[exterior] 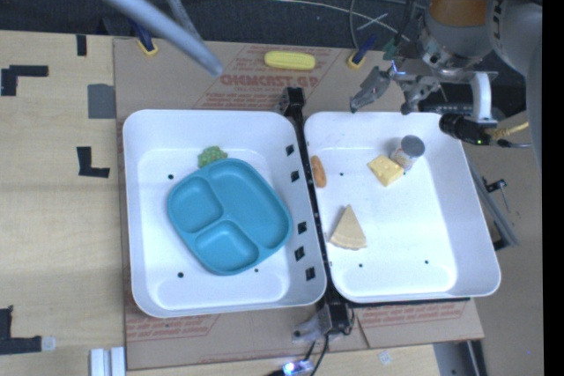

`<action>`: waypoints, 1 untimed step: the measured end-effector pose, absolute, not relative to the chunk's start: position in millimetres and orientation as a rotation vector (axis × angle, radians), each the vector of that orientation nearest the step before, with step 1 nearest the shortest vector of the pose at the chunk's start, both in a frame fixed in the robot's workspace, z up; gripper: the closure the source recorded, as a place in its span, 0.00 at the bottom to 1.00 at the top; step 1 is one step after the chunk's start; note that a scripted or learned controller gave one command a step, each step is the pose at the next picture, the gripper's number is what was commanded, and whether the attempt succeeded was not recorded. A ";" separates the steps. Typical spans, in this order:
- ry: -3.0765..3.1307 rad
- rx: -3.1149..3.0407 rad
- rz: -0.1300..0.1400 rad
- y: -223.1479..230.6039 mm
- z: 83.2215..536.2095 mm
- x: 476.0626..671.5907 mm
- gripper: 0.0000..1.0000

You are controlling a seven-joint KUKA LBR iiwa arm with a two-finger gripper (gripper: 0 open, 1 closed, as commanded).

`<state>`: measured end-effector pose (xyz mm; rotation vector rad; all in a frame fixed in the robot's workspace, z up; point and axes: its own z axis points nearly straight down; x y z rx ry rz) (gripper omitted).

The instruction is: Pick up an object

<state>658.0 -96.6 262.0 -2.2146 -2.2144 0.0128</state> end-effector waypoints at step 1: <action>-2.223 -2.219 0.002 -96.5 268.7 660.0 0.00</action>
